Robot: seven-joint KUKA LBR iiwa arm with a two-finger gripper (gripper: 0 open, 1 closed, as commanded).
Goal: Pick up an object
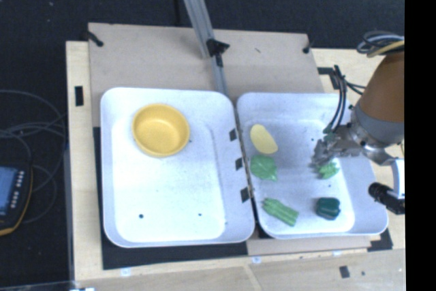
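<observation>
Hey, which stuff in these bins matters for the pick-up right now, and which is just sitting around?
In play:
gripper
small green piece right at the gripper

Just lying about:
yellow bowl, left bin
pale yellow piece
light green lump
long green piece
dark green piece

at my nine o'clock a yellow bowl [161, 130] sits in the left bin [122, 215]; a handheld pendant [11, 194] lies farther out.
</observation>
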